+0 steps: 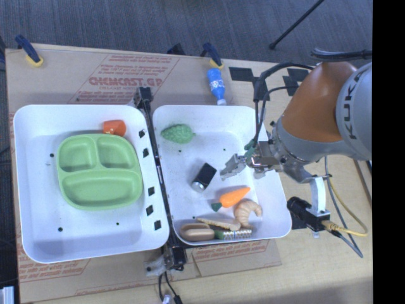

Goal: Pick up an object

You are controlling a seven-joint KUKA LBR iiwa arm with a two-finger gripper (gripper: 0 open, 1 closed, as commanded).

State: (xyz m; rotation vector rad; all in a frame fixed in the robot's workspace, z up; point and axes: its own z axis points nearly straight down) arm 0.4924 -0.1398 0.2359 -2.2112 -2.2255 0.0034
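Observation:
My gripper (pixel 235 164) hangs over the right bin (pixel 190 116), open with nothing between its fingers. Just left of it lies a black cylinder (pixel 204 176). Below it sits an orange carrot (pixel 231 197), with a tan croissant-like piece (pixel 248 210) beside that. Along the bin's front wall lie a brown sausage-like piece (pixel 197 234) and a thin stick-like item (pixel 218 223). A green leafy lump (pixel 177 133) rests near the bin's back left corner.
The left bin (pixel 31 233) holds a green divided plate (pixel 99 170) and a small red-orange object (pixel 114 128) behind it. A blue bottle (pixel 216 85) lies on the bench behind the right bin. Cables and a black fitting (pixel 307 214) hang off the arm at right.

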